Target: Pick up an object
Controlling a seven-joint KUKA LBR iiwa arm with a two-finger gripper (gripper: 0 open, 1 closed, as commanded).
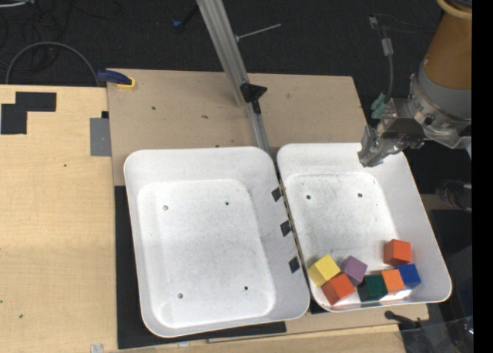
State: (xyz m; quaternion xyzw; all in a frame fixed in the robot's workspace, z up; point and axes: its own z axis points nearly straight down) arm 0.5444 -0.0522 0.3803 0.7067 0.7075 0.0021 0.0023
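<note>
Several small coloured blocks lie in the near corner of the right bin (350,189): a yellow block (325,268), a purple block (354,268), a red block (337,288), a green block (373,287), an orange block (394,279), a blue block (409,275) and a red-orange block (397,251). My gripper (371,154) hangs over the far right rim of that bin, well away from the blocks. Nothing shows between its fingers.
The left bin (204,236) sits beside the right one, with black clips along the shared rim. A slanted aluminium bar (227,43) rises behind the bins. Wooden bench surface extends to the left.
</note>
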